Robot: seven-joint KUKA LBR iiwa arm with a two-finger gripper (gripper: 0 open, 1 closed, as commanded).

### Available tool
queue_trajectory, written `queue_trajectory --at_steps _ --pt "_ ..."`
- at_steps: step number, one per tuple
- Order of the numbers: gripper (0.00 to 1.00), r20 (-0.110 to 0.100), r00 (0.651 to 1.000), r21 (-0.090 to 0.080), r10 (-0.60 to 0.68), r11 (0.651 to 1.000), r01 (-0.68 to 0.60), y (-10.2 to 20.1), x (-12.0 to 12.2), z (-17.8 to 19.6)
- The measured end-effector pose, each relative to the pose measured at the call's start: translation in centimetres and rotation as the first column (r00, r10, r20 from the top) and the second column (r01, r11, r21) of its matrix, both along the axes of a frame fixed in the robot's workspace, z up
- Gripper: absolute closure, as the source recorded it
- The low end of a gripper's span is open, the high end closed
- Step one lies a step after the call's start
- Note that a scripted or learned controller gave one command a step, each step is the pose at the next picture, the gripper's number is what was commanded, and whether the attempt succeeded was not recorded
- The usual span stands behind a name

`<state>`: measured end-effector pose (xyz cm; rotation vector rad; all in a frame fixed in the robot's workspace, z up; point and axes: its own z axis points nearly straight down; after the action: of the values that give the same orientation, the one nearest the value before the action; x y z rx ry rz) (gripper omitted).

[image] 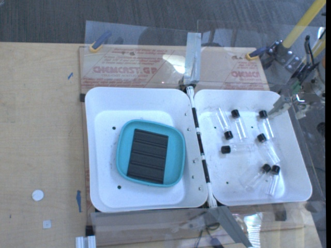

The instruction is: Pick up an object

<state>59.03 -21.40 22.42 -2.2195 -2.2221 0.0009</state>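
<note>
Several small clear vials with black caps lie scattered in the right white bin (302, 187). One vial (240, 127) lies near the bin's middle, another (267, 124) toward the right, and two more (271, 180) near the front right corner. The left white bin (98, 138) holds a blue dish (123, 138) with a dark grey ridged block (149, 155) lying in it. My gripper (283, 104) reaches in at the right bin's far right edge, low over the rim, just right of the vial with its cap at the back right. Nothing shows held in it.
A clear acrylic sheet (134, 66) with red lettering stands behind both bins, clamped at its corners. A metal divider (192, 61) runs between the bins at the back. The wooden bench (36, 138) stretches left, and a yellow rod (307, 17) slants at the upper right.
</note>
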Motion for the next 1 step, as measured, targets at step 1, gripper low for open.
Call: queue_trajectory --at_steps 1 --pt "0.00 0.000 0.999 0.000 0.048 0.999 -0.048 3.95 -0.17 -9.59"
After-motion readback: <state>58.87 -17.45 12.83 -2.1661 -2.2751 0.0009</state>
